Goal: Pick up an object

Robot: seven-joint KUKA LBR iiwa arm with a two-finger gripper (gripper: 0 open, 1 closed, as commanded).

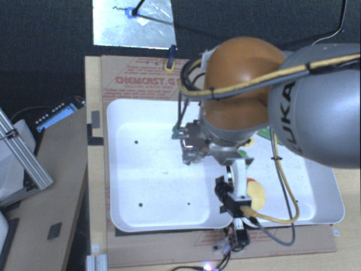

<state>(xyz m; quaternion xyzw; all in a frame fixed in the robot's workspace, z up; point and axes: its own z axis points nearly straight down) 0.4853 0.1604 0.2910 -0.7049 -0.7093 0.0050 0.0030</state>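
Yellow object (pixel 258 193) in right bin (pixel 318 193) lies to view's lower right of tool (pixel 189 151); whether tool is spread or pressed together cannot be told

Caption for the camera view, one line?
Grey-and-orange arm above left bin and right bin, where a yellow thing and a green thing lie.

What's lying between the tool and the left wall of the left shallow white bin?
Camera view: nothing but bare white floor with one small dark dot, from the tool across to the left wall.
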